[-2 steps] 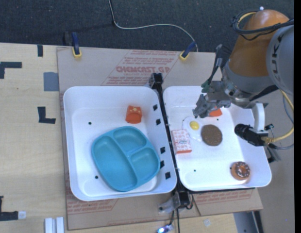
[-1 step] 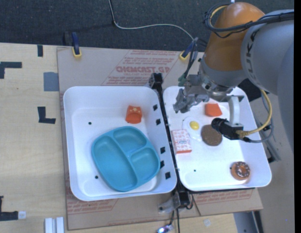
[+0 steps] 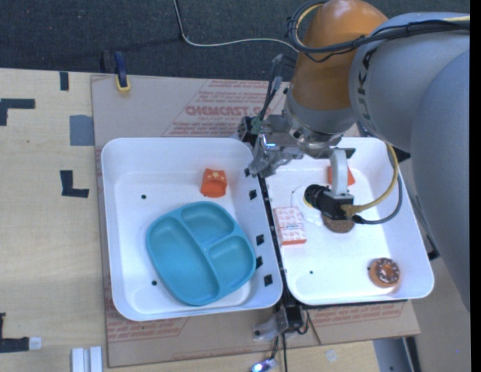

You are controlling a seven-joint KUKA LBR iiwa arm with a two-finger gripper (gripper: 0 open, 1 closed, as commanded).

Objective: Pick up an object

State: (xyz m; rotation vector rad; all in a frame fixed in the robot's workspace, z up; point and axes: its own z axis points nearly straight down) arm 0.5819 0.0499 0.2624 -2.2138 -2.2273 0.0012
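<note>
Tabletop [image 3: 39,208], two white bins. Camera view: tool [image 3: 261,160] above the adjoining rims, whether wide or narrow cannot be told. Orange block [image 3: 213,182] in left bin [image 3: 110,184]; packet [image 3: 290,225] in right bin [image 3: 333,273]. Recommended: choose one, centre over it, avoid rims.

**One brand name in red on the cardboard**

A brown cardboard sheet [image 3: 217,111] lies on the counter [image 3: 39,208] under the two white bins. On its far strip, behind the bin on the view's left [image 3: 116,169], red capitals read "CHEMCAST". The smaller red lines beside them are too fine to read. In the other bin [image 3: 333,273], a small white packet [image 3: 290,226] carries red print, also illegible.
</note>
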